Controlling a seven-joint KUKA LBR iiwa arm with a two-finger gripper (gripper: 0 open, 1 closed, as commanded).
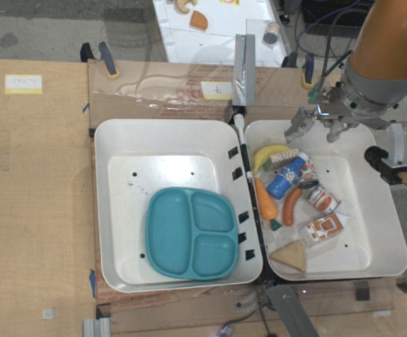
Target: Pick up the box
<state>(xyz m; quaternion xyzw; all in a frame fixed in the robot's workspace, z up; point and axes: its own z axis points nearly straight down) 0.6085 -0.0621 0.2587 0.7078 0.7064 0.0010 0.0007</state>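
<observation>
A small orange and white box [324, 228] lies flat in the right bin [382, 258], towards its front and right of the middle. My gripper [316, 128] hangs over the bin's back edge, well behind the box and above it. It is open, and nothing sits between the two fingers. The grey wrist and orange band of the arm rise to the upper right.
Around the box lie a banana [268, 155], a blue container [288, 177], a carrot [264, 201], a red sausage [291, 206], a small can [323, 200] and a sandwich wedge [291, 258]. The left bin [119, 153] holds a teal divided plate [191, 233].
</observation>
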